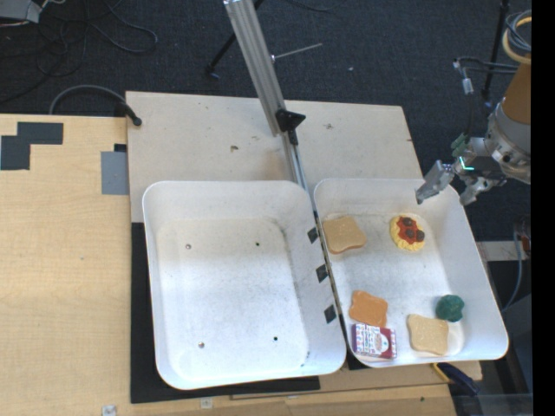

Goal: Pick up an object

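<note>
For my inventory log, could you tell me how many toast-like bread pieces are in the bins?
3, all in the right bin: tan slice at its upper left, orange slice lower middle, pale slice near the bottom right.

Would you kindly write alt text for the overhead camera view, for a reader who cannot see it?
A robot gripper hovers open over the far right corner of the right bin, which holds toast, a small pizza, an orange slice, a carton, bread and a green ball.
</note>
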Tool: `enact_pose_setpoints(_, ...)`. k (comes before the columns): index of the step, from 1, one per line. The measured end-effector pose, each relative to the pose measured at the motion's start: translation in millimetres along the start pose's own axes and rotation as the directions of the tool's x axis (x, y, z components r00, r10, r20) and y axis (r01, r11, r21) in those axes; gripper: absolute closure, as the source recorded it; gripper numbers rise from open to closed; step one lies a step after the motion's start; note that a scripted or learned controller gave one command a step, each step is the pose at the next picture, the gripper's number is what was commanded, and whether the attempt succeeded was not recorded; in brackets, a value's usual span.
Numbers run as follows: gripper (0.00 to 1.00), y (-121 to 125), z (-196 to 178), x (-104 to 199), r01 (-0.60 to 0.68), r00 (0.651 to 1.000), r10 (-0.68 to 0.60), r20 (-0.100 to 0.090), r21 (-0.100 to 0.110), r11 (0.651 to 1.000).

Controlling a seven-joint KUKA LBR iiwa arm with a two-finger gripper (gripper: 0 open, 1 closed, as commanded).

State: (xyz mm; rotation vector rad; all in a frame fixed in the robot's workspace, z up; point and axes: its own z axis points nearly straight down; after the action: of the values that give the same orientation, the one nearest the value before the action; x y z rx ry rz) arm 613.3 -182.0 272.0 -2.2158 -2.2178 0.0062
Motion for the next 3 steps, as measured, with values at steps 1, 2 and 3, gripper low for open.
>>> enact_pose_setpoints(1, 0.00, 1, -3, 0, 0.002, 1.000, -0.002, 0.001, -0.004, 1.000)
enact_pose_setpoints(2, 0.00, 5, 51, 9, 0.001, 1.000, -0.001, 0.000, 0.000, 1.000)
enact_pose_setpoints(3, 0.00, 1, 105, 0, -0.002, 1.000, 0.002, 0.000, 0.001, 1.000)
